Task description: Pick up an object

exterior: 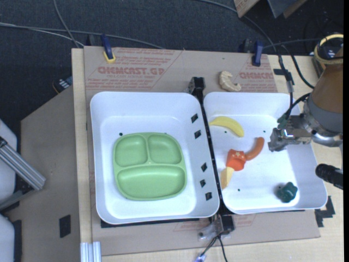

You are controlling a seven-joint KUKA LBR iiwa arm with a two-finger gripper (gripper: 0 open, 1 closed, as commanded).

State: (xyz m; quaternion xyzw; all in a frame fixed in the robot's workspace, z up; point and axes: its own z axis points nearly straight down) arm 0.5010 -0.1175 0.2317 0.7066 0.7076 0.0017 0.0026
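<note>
The right bin (pixel 248 105) holds a yellow banana (pixel 229 125), an orange sausage-shaped toy (pixel 254 148), a red-orange block with a pale yellow tip (pixel 235 161) and a dark green round object (pixel 286 191). My gripper (pixel 279 139) hangs over the right side of this bin, just right of the orange sausage toy. Nothing shows between its fingers.
The left bin (pixel 103 113) holds a green divided plate (pixel 150 165). A beige toy piece (pixel 229 81) lies on the cardboard behind the right bin. Black clips run along the divider between the bins. A blue clamp (pixel 257 53) grips the bench's far edge.
</note>
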